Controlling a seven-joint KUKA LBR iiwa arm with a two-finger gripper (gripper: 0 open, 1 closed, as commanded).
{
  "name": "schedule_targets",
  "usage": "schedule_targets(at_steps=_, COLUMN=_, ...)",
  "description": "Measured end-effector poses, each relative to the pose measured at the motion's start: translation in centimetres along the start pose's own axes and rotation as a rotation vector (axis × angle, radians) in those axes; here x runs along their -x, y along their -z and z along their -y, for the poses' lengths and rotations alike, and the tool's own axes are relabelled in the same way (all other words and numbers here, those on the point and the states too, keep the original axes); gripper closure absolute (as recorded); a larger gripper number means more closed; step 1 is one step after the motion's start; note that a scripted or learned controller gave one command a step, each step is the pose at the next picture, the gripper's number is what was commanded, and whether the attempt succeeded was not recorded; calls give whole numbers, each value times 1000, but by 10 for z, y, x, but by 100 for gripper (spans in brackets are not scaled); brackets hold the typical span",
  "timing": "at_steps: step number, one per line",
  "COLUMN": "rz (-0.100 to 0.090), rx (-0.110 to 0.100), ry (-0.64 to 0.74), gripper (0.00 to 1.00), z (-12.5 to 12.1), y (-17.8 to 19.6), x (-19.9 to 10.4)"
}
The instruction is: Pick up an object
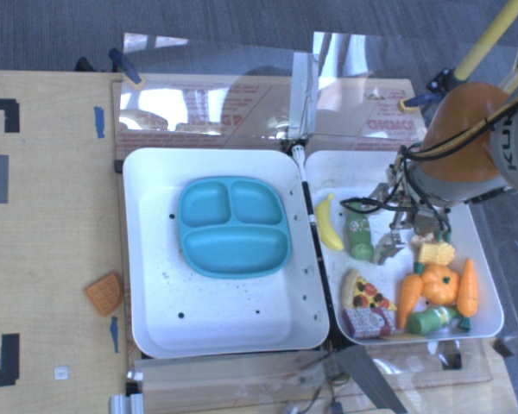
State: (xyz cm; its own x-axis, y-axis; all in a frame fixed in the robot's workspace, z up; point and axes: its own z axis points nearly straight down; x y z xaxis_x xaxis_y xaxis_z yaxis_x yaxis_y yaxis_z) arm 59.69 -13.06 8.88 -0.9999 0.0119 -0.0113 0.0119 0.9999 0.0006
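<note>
Over right bin (492, 317), camera view: claw (395, 241) hangs low, finger state hard to tell, nothing visibly held. Green bottle (359, 236) just left of it, long axis running near-to-far. Banana (329, 223) further left by bin wall. Corn (437, 252), carrots (409, 295) crowd right and near side; little open room.

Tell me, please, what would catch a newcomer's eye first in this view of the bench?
Probably the blue divided plate, lying alone in the middle of the left bin. Next comes the bright heap of toy food in the right bin: a banana by its left wall, and carrots and a pizza slice toward the front. The gripper hangs over that heap, beside a green bottle.
</note>
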Motion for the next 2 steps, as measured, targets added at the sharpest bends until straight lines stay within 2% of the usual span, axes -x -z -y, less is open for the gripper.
schedule_targets(at_steps=1, rz=0, rx=-2, ry=-66, gripper=0, z=-31, y=0, x=1)
schedule_targets(at_steps=2, rz=1, rx=-4, ry=-22, gripper=0, z=21, y=1, x=-56)
